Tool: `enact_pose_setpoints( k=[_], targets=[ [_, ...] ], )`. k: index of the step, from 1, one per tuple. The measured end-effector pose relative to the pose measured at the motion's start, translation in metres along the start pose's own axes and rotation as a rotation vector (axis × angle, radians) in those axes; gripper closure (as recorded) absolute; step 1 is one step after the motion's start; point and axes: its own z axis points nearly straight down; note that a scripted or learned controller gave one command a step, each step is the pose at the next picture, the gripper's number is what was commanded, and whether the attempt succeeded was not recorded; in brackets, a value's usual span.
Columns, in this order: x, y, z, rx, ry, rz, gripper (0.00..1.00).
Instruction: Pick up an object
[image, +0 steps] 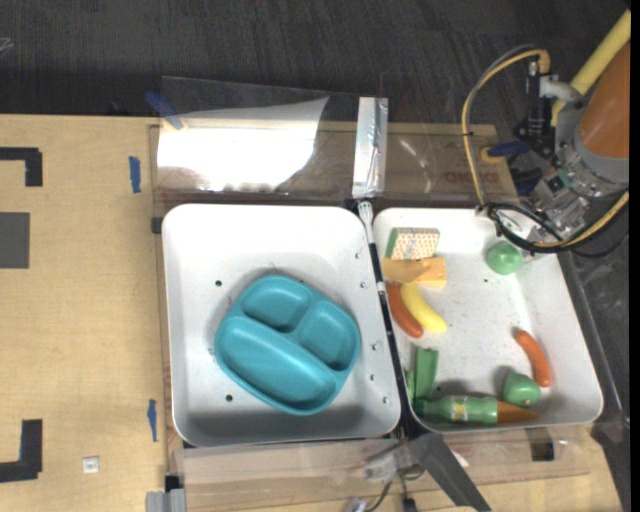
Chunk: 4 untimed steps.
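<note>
- Reaching in from the right, the arm (605, 120) is cut off by the frame's edge, and its gripper (555, 205) sits amid cables above the right bin's (580, 330) far right corner; I cannot tell how its jaws stand.
- Just beside the gripper, a green ball (504, 258) lies on the bin floor, apart from it.
- Crowded along the near wall are a green bottle (462, 408), a green stick (427, 370) and a green-topped carrot (520, 388), partly overlapping and hard to separate.
- Near the left wall lie a small box (414, 243), a yellow wedge (420, 270), a yellow banana (425, 310) and a red sausage (403, 312).
- An orange sausage (533, 357) lies alone at right, with bare floor at the bin's middle.
- A teal divided tray (288, 342) sits in the left bin (190, 260).
</note>
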Motion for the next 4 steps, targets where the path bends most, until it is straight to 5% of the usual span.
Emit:
enact_pose_setpoints(
  k=[1,2,3,4],
  targets=[
    [-0.020,0.028,-0.043,-0.001,0.002,-0.296,1.00],
    [-0.015,0.016,-0.003,-0.003,0.000,-0.635,1.00],
    [-0.007,-0.003,-0.028,-0.001,0.003,-0.947,1.00],
    [-0.001,-0.001,0.002,-0.003,0.000,-1.026,1.00]
  ],
)
